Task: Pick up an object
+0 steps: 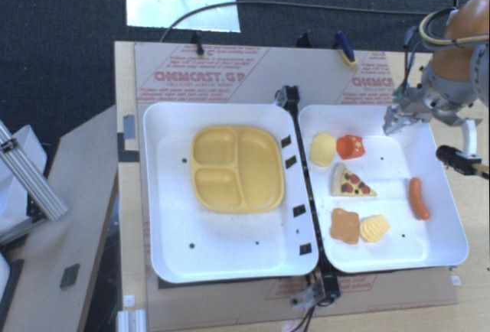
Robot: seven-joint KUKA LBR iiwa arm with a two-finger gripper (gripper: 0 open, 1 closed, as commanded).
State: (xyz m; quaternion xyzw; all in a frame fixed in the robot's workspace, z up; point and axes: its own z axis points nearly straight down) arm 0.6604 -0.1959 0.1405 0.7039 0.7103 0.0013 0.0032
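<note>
At the right bin's twelve-to-one o'clock rim: the gripper (399, 121) hangs just over the back edge of the right bin (444, 246), pointing down and toward the camera view's left.
Gripper state: its metal tip looks small and blurred; whether it is parted or closed cannot be told, and nothing is seen held in it.
Candidate objects: six toy foods lie on the right bin's floor, none lifted.
Nearest object: a red pepper piece (350, 146) lies at about eleven o'clock in the bin, near the gripper but apart from it, toward seven o'clock of the tip.
Beside it: a pale yellow round piece (322, 148) touches or nearly touches the red one at its nine o'clock.
Bin centre: a pizza slice (351, 183) lies there, just below the red piece.
Three o'clock side: a red-orange sausage (419, 198) lies lengthways, well apart from the rest.
Six o'clock side: an orange toast-like square (344, 226) and a ridged yellow piece (374, 229) lie just beside each other.
Left bin (164, 246): it carries a yellow divided plate (236, 168) at its centre.
Arm: the arm (459, 55), with its orange band, enters from three o'clock of the view.
Progress: judging by this layout, the task is at the approach stage; choosing a target, descending, closing and lifting all remain.
</note>
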